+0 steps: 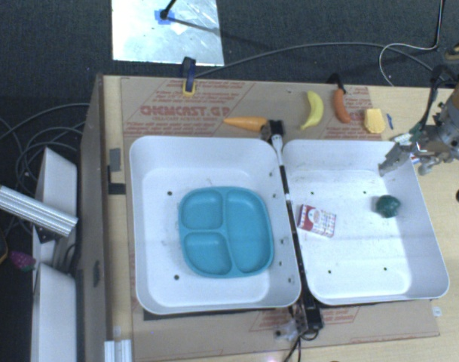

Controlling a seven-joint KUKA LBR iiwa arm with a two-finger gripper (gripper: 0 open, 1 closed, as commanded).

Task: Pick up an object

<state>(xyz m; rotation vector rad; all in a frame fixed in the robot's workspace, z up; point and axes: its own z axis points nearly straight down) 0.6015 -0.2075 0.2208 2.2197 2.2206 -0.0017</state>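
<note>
Green ball (387, 206) lies in the right bin (365, 289), just below and slightly left of my tool (407, 157). I can't tell the tool's opening. The small carton (317, 221) lies farther left.

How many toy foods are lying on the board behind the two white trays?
4, all in a row behind the bins: a carrot by the divider's top, then a banana, a sausage and a yellow cheese piece behind the right bin. None seem hidden.
</note>
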